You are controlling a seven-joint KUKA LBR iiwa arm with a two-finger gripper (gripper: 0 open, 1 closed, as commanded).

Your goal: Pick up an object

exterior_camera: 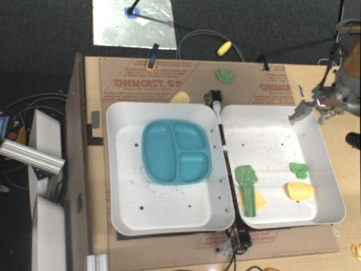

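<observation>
The right white bin [271, 126] holds a long green toy vegetable [246, 186] lying over a yellow wedge [256, 200]. Further right in it are a small green piece [299, 169] and a rounded yellow piece [299, 191]. My gripper [312, 113] hangs over the far right corner of this bin, well behind those objects. It is open, with its two grey fingers spread and nothing between them. The arm's wrist reaches in from the right edge.
A teal divided plate [176, 151] lies in the left bin [124, 202]. Behind the bins, on the cardboard, are a yellow piece [180, 98], a green round item [225, 75] and a blue-and-yellow clamp [152, 58]. Cables and a foil sheet [133, 16] lie beyond.
</observation>
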